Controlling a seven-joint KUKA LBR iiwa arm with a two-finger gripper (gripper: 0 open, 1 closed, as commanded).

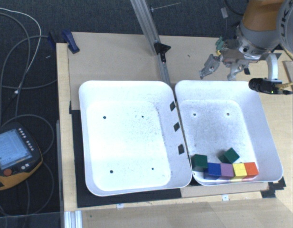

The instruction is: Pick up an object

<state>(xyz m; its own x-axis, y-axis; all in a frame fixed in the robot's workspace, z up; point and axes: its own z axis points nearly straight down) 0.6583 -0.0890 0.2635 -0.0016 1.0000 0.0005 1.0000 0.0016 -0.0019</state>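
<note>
Several small blocks lie along the front edge of the right bin (pixel 260 122): a green one (pixel 199 161), a blue one (pixel 213 169), a purple one (pixel 227 170), a yellow one (pixel 239 169) and an orange one (pixel 250 168). A dark green block (pixel 229 155) sits tilted just behind them. My gripper (pixel 218 73) hangs above the bench just beyond the right bin's back rim, far from the blocks. It is open, with nothing between its fingers.
The left bin (pixel 89 127) stands beside the right one, with black clips (pixel 176 126) along the shared rim. An aluminium bar (pixel 145 20) slants down behind the bins. A teach pendant (pixel 13 153) and cables lie off the bench at left.
</note>
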